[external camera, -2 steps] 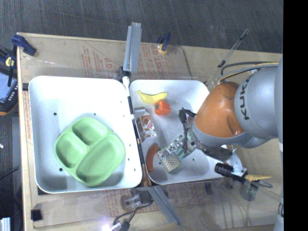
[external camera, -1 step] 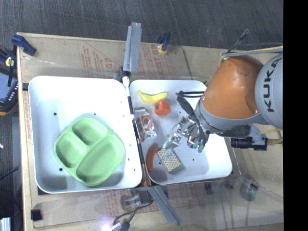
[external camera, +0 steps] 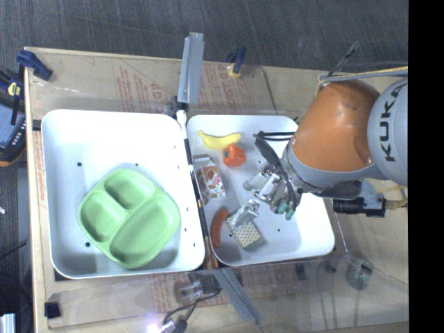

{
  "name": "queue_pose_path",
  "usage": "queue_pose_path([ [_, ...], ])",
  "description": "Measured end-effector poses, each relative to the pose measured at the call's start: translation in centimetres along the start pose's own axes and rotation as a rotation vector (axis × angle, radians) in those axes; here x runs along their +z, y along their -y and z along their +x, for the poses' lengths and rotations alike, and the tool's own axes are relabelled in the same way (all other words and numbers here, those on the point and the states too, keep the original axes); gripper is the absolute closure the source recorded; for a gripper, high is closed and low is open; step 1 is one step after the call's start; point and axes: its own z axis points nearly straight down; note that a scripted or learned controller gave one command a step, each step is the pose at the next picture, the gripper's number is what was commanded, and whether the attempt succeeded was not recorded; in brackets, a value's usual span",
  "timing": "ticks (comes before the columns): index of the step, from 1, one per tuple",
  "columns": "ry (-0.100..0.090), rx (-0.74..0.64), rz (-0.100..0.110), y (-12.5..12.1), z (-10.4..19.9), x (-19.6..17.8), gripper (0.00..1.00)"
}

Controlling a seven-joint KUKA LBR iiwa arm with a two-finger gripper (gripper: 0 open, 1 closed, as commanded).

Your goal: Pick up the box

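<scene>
A small brown and white box (external camera: 210,183) lies against the left wall of the right bin (external camera: 316,238). Near that bin's front edge lies a second small box with a speckled pattern (external camera: 248,236). My gripper (external camera: 242,220) reaches down and to the left from the orange and grey wrist (external camera: 326,141). Its tip is right over the speckled box's top left corner and seems to touch it. The gripper's own body hides the tip.
A yellow banana (external camera: 220,140) and a red-orange fruit (external camera: 234,156) lie at the back of the right bin. A dark red, rounded item (external camera: 218,227) lies just left of the speckled box. A green divided plate (external camera: 130,217) sits in the left bin (external camera: 59,134).
</scene>
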Motion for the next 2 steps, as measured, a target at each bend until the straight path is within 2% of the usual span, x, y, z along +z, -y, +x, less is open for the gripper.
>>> queue_pose_path([
  [1,-0.007,0.296,0.002,2.3,-1.3,9.5,0.0],
  [2,0.006,0.378,-0.005,1.2,-1.5,12.7,0.0],
])
